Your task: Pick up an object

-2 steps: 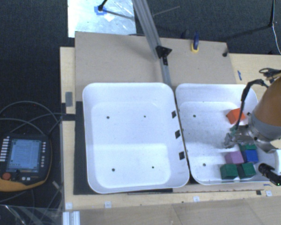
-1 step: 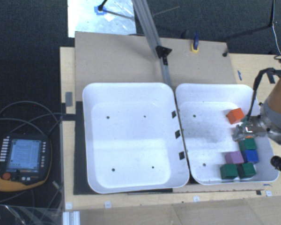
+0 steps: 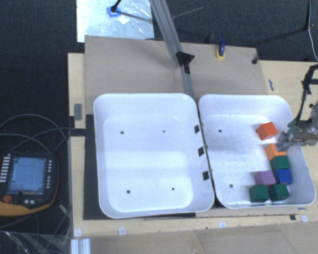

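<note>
Claw low over the right bin, near its right wall; can't tell if it's apart or together. Orange block just left of it and slightly up-frame, apart. Second orange block right below the tip. Further down: green, blue, purple, two dark green cubes.

The gripper is hanging over the right bin, just beside an orange block. More blocks are clustering along that bin's right side: orange, green, blue, purple and two dark green ones.
</note>
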`<state>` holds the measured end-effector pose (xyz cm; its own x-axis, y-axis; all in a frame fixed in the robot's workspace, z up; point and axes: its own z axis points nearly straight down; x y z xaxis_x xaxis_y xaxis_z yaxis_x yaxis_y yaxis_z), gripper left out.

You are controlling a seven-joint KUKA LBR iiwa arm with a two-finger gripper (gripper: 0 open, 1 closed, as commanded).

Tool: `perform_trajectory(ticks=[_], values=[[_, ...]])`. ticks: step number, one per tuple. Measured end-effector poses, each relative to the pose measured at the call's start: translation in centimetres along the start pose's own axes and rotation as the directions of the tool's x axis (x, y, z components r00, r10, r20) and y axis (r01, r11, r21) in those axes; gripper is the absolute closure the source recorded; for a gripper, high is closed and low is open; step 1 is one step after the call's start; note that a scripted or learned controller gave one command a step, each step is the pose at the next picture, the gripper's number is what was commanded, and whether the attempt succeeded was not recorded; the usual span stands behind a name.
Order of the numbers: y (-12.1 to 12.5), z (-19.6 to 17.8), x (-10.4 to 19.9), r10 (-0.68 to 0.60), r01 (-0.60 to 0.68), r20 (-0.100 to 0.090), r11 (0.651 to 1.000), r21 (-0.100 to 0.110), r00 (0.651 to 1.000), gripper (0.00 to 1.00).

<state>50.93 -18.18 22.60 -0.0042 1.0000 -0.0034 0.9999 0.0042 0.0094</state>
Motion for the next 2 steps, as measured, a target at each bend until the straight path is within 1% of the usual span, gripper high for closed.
perform_trajectory(ticks=[1,2], values=[[0.2,-2.9,0.0,-0.001,0.001,-0.001,1.0,0.003,1.0,1.0],[0.3,-1.6,5.3,-0.006,0.006,-0.005,1.0,0.007,1.0,1.0]])
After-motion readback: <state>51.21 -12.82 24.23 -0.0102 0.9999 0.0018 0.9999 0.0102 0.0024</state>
